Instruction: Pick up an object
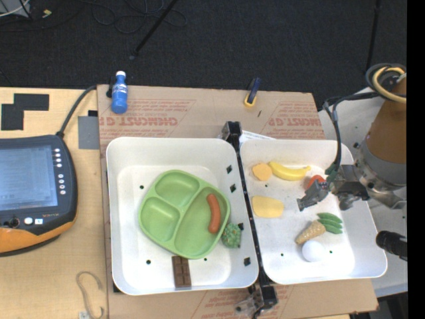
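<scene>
Brown cardboard (199, 111) covers the bench under two shallow white plastic bins, with dark carpet and cables across the top of the frame and a grey-and-orange touchscreen pendant (33, 191) at the left edge. Left bin (126, 158) holds a green divided plate (176, 211) bearing a red sausage (214, 212). Right bin (358, 261) holds a yellow banana (289, 171), a white egg (312, 250) and green pea pods (330, 222), while the dark two-finger gripper (312, 195) sits low at its centre right, whether spread or pressed together I cannot tell.

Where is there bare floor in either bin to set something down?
Left bin: bare along the near edge left of the chocolate bar. Right bin: bare near-left corner below the yellow block. Crowded near the gripper: banana, cone, egg.
</scene>
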